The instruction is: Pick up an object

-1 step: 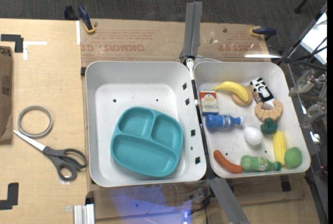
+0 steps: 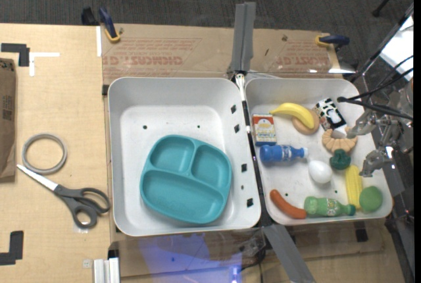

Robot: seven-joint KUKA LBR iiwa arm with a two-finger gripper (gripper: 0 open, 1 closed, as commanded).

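The gripper (image 2: 372, 143) sits at the right bin's (image 2: 263, 87) right edge, and its state can't be read (metal blurs together). The croissant (image 2: 338, 141) lies just left of it, the teal toy (image 2: 340, 160) below that.

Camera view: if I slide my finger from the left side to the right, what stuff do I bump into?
Roll of clear tape → grey-handled scissors → teal divided plastic plate → blue plastic bottle → white egg → green round fruit.
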